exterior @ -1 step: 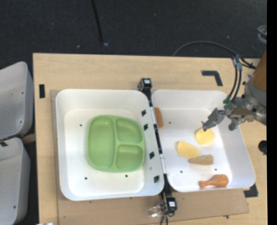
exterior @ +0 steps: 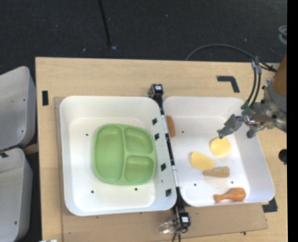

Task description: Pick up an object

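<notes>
Nearest the camera, an orange drumstick-shaped piece [exterior: 230, 195] lies along the near wall of the right bin [exterior: 189, 110], its thick end pointing right. Just beyond it sits a tan, rough-textured cone [exterior: 217, 172], and touching that cone's far-left side is a yellow wedge [exterior: 202, 160]. Farther still, a round pale-yellow piece [exterior: 220, 146] rests on the bin floor, a little apart from the wedge. Directly over this round piece hangs the gripper [exterior: 238, 127], reaching in from the right on the grey arm [exterior: 272, 112]; its two dark fingers are spread apart, one angled down toward the far edge of the round piece, the other out to the right, with nothing between them. Whether the lower fingertip touches the round piece cannot be told. Against the right bin's left wall, at the far end, stands a small orange-brown block [exterior: 171, 126]. Across the divide, the left bin [exterior: 70, 135] holds a green divided plate [exterior: 124, 154] lying flat near its middle, three compartments facing up. Both bins sit on a pale wooden bench [exterior: 113, 74], with a dark cable [exterior: 214, 48] looping over its far right corner. White panels [exterior: 7, 135] stand to the left of the bench.
</notes>
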Tool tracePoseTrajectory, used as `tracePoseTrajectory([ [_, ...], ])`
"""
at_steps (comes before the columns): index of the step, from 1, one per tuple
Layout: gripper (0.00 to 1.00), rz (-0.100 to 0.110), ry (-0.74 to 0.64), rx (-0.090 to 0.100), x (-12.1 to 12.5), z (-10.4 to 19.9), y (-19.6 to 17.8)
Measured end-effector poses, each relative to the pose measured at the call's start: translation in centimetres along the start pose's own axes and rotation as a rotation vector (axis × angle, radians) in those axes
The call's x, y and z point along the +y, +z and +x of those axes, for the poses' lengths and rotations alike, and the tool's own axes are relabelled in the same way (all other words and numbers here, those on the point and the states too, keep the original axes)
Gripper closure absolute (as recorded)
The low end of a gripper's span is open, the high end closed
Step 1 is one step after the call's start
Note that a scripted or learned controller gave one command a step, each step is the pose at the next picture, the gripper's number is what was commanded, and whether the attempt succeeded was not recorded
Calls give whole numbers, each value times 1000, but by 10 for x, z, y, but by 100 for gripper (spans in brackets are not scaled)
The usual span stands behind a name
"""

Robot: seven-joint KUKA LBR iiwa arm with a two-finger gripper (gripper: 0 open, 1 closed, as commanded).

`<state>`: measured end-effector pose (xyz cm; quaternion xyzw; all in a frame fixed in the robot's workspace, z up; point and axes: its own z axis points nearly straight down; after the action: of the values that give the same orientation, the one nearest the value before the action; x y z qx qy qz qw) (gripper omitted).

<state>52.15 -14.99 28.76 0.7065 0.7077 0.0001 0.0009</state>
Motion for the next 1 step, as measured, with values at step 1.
tracePoseTrajectory([
  [1,0,4,2,1,-1,8,48],
])
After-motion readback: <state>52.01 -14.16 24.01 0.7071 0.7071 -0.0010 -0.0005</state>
